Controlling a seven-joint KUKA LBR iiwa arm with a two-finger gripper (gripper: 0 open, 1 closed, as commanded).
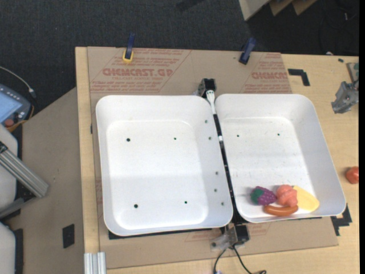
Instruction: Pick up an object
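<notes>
Several small toy foods lie bunched in the near right corner of the right bin. A purple bunch of grapes is at the left of the group. A red-orange lumpy piece is in the middle and a yellow piece is at the right against the bin wall. An orange-red sausage shape lies along the front of them. The left bin shows bare white floor.
A black divider strip runs between the two bins. A small grey metal piece and a small orange item sit on the bench at the far right. Blue clamps hold the cardboard at the back.
</notes>
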